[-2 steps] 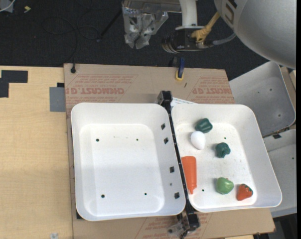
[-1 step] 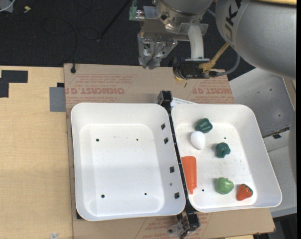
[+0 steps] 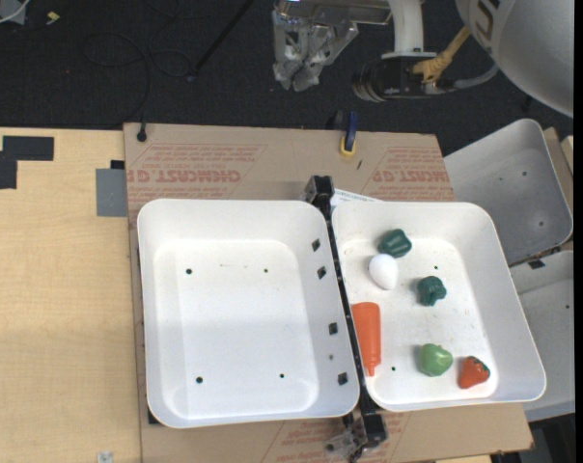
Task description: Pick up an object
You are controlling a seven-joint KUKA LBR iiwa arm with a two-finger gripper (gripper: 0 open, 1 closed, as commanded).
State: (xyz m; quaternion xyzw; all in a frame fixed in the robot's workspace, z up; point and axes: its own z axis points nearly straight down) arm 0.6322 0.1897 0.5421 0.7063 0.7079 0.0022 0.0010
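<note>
In the camera view, the gripper [image 3: 306, 51] was seen at the top of the frame, a little right of the middle, raised over the dark floor beyond the bench and well apart from both bins. Whether it was spread or pressed together could not be told; nothing was seen in it.

The right bin [image 3: 499, 258] held all the objects: a dark green piece [image 3: 395, 242] in the upper part, a white egg [image 3: 383, 271] just below it, a second dark green piece [image 3: 430, 289] to the right, an orange carrot [image 3: 367, 337] lying along the left wall, and a light green pepper [image 3: 433, 359] with a red strawberry [image 3: 473, 372] near the lower right corner. The left bin [image 3: 161, 287] was seen in the middle left of the frame.

The step in hand was judged to be the approach, with no object chosen yet. For the next move, the gripper would need to be brought down over the right bin and set around one object; the egg and the upper green piece lay close together, so a more isolated one might be easier.
</note>
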